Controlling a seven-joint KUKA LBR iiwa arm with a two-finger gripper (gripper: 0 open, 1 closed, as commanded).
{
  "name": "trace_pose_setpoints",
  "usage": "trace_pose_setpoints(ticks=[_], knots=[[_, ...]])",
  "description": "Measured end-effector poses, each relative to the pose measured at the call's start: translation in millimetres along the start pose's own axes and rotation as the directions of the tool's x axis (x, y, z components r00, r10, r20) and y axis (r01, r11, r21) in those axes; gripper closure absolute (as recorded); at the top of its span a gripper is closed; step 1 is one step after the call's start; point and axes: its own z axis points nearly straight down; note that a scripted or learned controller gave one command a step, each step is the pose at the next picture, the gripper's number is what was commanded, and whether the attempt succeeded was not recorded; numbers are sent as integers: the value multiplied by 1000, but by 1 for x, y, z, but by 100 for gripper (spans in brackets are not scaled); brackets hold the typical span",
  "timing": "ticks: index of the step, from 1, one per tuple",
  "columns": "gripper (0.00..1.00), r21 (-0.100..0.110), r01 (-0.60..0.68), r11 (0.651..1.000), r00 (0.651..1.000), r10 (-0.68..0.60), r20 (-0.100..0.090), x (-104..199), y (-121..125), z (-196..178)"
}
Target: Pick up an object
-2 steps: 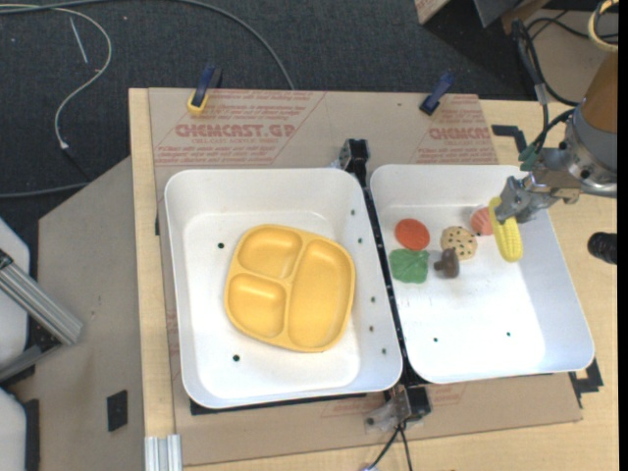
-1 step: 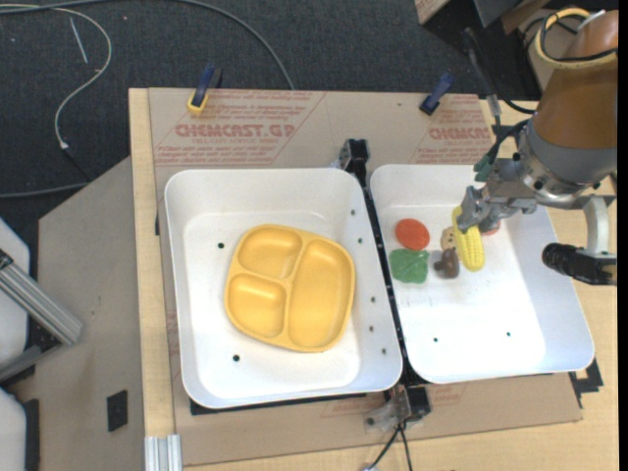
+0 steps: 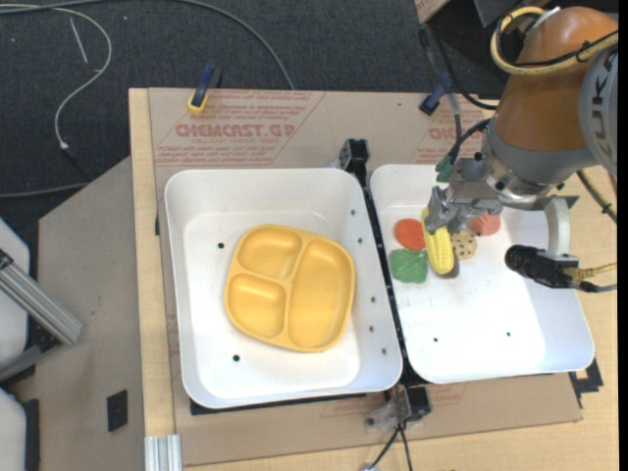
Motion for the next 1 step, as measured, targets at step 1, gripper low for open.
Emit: trace_pose_setpoints(ticks=[1], knots=[[100, 3, 0, 1000, 1000, 0, 0, 58, -11, 13]])
